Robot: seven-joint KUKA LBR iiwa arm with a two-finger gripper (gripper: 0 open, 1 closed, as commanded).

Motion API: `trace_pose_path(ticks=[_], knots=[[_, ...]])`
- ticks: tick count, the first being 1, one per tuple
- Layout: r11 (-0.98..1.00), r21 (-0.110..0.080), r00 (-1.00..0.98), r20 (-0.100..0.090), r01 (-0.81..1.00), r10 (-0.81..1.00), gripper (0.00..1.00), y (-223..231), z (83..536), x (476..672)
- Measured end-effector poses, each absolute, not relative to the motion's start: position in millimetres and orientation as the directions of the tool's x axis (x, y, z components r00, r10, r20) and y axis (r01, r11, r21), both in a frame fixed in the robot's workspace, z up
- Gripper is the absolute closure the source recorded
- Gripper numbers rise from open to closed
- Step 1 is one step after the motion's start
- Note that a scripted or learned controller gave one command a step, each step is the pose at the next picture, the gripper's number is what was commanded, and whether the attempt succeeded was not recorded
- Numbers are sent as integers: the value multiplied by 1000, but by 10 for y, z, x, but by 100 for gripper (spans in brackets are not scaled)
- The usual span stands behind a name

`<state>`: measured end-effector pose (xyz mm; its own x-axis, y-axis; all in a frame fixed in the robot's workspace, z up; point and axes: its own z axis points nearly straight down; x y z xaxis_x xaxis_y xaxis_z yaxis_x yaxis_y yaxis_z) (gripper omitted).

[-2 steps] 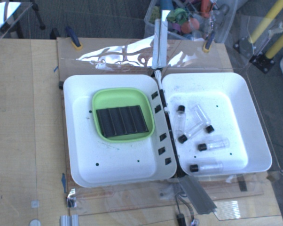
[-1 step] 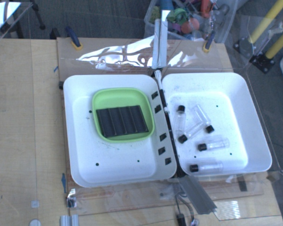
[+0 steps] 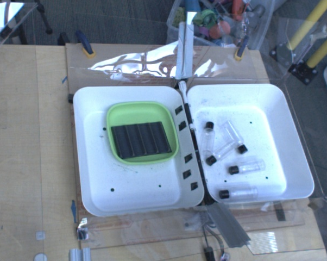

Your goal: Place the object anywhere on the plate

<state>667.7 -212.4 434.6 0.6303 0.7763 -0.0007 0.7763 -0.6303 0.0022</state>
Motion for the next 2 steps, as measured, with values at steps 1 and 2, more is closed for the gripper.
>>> trace_pose_path(ticks=[1,2], knots=[[-630,2,630,-1,776,776,0,-2124,4346,6677],[-630,2,630,-1,776,776,0,-2124,4346,6677]])
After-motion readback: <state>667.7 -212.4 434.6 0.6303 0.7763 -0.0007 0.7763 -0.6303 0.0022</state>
